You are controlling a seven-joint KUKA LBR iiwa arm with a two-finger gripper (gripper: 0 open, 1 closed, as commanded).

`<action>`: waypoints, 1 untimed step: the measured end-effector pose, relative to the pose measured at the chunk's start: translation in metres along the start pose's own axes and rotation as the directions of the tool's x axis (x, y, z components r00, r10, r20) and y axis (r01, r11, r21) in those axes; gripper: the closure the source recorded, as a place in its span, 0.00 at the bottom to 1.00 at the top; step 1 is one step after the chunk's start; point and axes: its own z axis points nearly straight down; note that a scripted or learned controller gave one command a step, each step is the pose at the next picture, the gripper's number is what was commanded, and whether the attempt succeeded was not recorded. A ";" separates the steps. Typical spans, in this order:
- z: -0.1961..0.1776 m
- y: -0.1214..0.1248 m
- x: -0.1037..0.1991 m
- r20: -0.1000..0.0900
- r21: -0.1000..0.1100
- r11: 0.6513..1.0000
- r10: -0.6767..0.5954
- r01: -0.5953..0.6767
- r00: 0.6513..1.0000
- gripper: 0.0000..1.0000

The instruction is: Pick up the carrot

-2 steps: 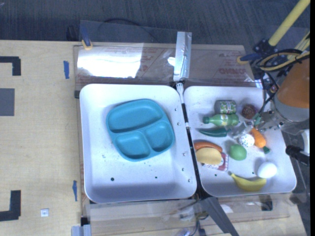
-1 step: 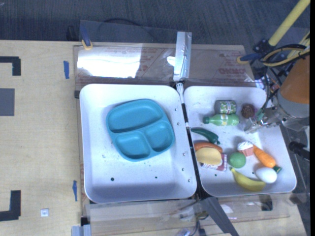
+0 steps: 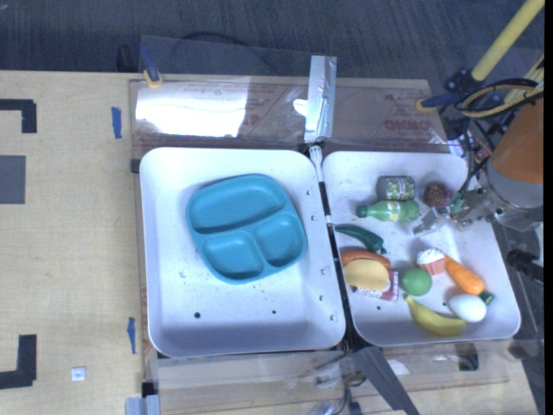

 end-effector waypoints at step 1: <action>0.011 -0.079 0.009 -0.013 0.018 0.992 0.127 -0.127 0.992 0.00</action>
